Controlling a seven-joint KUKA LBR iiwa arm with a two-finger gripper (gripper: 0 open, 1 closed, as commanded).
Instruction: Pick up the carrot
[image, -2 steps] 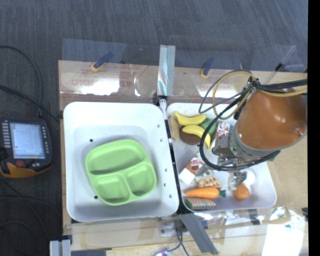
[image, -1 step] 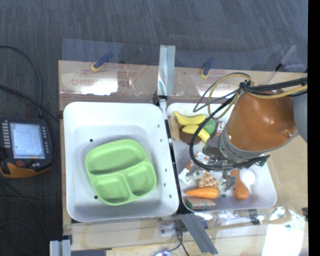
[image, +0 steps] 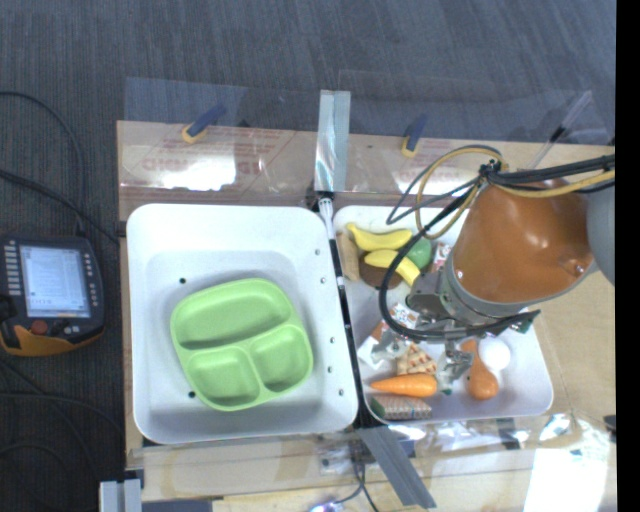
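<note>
The carrot (image: 404, 385) lies orange and lengthwise near the front of the right bin (image: 535, 395), its tip pointing left. My gripper (image: 452, 352) hangs low over the same bin, just above and to the right of the carrot, under the orange wrist band. Cables and the wrist body cover much of it. Nothing shows between it and the carrot.
A green divided plate (image: 240, 343) sits in the left bin (image: 160, 260). In the right bin lie a yellow banana (image: 378, 240), a brown piece (image: 377, 263), a green item (image: 420, 252), a white egg (image: 495, 354), a small orange item (image: 483, 383) and a pizza slice (image: 410, 355).
</note>
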